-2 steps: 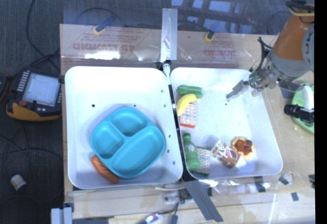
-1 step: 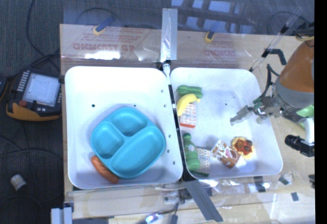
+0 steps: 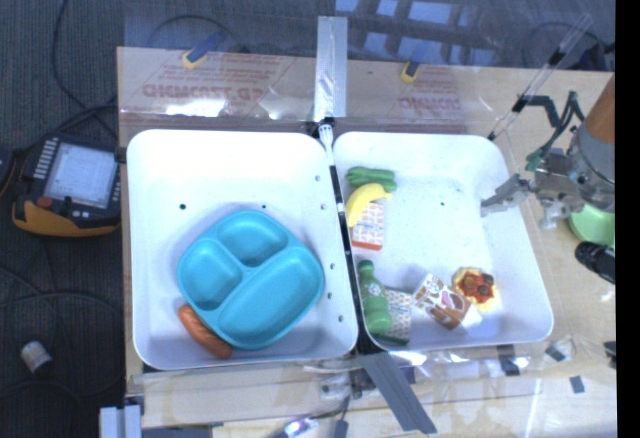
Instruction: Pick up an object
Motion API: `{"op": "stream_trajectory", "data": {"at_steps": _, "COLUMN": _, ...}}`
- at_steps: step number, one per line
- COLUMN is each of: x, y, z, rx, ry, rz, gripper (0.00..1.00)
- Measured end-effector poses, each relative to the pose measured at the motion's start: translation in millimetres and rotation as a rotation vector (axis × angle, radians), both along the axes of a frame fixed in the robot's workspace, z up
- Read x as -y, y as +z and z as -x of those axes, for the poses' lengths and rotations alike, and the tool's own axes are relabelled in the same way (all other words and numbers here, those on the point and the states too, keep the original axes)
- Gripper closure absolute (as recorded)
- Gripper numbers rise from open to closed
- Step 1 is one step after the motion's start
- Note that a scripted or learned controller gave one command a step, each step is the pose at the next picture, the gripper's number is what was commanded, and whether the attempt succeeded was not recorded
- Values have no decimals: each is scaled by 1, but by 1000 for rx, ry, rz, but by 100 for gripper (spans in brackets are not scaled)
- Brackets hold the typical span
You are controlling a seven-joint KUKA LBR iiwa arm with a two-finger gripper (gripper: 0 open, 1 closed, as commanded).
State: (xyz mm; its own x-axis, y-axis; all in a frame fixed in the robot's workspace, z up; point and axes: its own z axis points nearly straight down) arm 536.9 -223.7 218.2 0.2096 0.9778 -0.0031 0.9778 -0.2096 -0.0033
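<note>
Pincer (image 3: pixel 520 188), grip state indeterminable, hangs at right bin's (image 3: pixel 520 321) far-right rim; left of it lie one banana (image 3: pixel 366 196), one green bottle (image 3: pixel 378 308), two snack packets (image 3: pixel 440 302); one blue plate (image 3: pixel 250 275) well beyond.

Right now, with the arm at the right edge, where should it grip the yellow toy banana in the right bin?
Grip the yellow toy banana across its narrow middle, coming straight down from above. It lies flat near the right white bin's left wall, with a green toy against its upper side and a red-and-white packet against its lower. Its curved upper-right end looks the freest, so I'd bias the grasp there.
</note>
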Motion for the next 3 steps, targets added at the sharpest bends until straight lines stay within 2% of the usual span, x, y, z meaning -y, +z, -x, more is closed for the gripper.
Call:
{"op": "stream_trajectory", "data": {"at_steps": 1, "x": -22, "y": -129, "z": 31, "rx": 8, "ry": 211, "rz": -11, "gripper": 0}}
{"op": "stream_trajectory", "data": {"at_steps": 2, "x": -11, "y": -57, "z": -26, "rx": 0, "ry": 412, "rz": -5, "gripper": 0}}
{"op": "stream_trajectory", "data": {"at_steps": 3, "x": 0, "y": -27, "z": 32, "rx": -1, "ry": 449, "rz": -2, "gripper": 0}}
